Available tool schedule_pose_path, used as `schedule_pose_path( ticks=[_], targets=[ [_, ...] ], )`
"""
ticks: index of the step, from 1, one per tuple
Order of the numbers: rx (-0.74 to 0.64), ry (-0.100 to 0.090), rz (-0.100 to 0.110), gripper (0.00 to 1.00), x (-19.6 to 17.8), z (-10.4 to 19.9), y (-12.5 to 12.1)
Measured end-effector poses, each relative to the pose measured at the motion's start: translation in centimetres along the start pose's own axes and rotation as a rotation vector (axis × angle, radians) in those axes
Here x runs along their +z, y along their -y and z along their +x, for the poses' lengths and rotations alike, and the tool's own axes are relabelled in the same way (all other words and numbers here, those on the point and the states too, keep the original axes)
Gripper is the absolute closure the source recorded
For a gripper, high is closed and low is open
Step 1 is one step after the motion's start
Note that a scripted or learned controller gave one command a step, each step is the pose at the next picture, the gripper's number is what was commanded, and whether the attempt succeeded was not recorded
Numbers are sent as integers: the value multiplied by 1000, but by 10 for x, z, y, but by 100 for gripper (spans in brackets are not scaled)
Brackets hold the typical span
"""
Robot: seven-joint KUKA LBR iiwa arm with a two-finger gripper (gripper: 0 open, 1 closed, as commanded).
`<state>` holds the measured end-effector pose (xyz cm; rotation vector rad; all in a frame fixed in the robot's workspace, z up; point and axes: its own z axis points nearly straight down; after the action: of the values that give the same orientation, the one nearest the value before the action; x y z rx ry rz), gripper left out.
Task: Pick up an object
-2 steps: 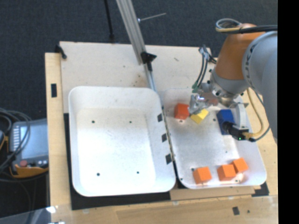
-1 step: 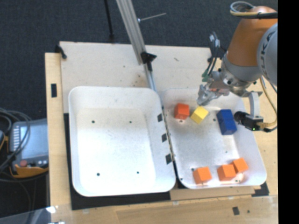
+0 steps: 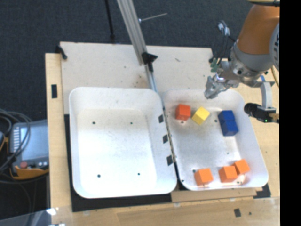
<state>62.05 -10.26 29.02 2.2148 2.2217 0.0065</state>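
The claw (image 3: pixel 212 91) hangs over the far rim of the right bin (image 3: pixel 254 140), pointing down; its tips are too small and blurred to tell whether they are apart or together, and nothing shows between them. Nearest to it, just below in the view, lies a yellow cube (image 3: pixel 201 115), with an orange cube (image 3: pixel 183 112) touching or almost touching it on the side away from the claw. A blue block (image 3: pixel 228 122) sits near the claw's other side, apart from the yellow cube. Well beyond these, along the bin's near edge, three more orange cubes (image 3: pixel 203 176) (image 3: pixel 228 173) (image 3: pixel 241 166) rest, the last two touching. The left bin (image 3: pixel 80 126) lies beside, past a slanted metal rail (image 3: pixel 134 29) rising from the table (image 3: pixel 54 121).
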Motion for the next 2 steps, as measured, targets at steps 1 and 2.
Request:
schedule_pose_path(
  ticks=[1,2],
  targets=[
    [-1,2,7,100,11,39,-5],
    [-3,0,8,100,29,97,-11]
  ],
)
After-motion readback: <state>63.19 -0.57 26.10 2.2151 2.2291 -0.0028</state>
